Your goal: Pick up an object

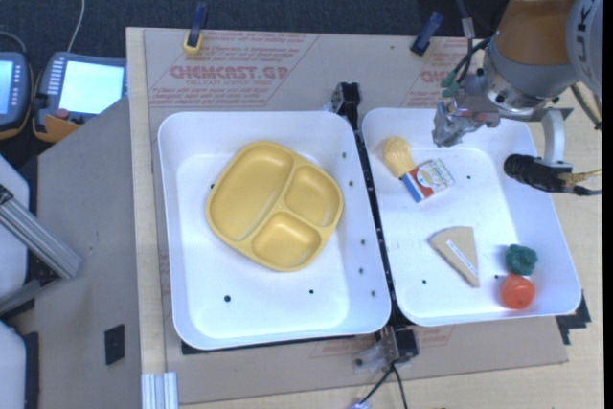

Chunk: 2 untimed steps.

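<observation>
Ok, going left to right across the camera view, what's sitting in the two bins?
Yellow divided plate → yellow object → red, white and blue carton → tan wedge → green object, with the red ball just below it.

Readable text: red print on the brown board only
Board (pixel 287 62) under both bins carries red lettering above the left bin, reading roughly "CHEMCAST GP"; finer red lines around it and a second red print patch near the right bin too small to read. Small carton (pixel 427 179) in right bin shows red/blue print, illegible. Lit screen (pixel 89 87) at left edge unreadable
</observation>
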Available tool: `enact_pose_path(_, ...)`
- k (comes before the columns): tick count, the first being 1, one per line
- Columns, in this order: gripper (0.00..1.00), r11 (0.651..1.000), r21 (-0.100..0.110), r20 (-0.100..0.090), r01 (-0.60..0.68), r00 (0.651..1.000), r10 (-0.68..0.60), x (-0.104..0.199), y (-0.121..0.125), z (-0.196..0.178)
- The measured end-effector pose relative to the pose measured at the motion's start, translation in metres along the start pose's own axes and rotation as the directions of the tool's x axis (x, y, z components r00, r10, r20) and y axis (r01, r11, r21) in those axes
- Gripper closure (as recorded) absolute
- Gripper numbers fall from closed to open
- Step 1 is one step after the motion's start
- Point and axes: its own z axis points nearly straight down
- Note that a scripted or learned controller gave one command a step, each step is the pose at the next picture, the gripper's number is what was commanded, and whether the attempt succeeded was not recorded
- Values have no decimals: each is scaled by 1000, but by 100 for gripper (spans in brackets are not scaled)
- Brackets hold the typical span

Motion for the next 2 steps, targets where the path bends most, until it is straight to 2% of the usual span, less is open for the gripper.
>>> enact_pose_path(1,100,1000,1,-1,1,1000,-1,56,7,-10)
enact_pose_path(2,100,1000,2,0,-1,1000,1,106,17,2)
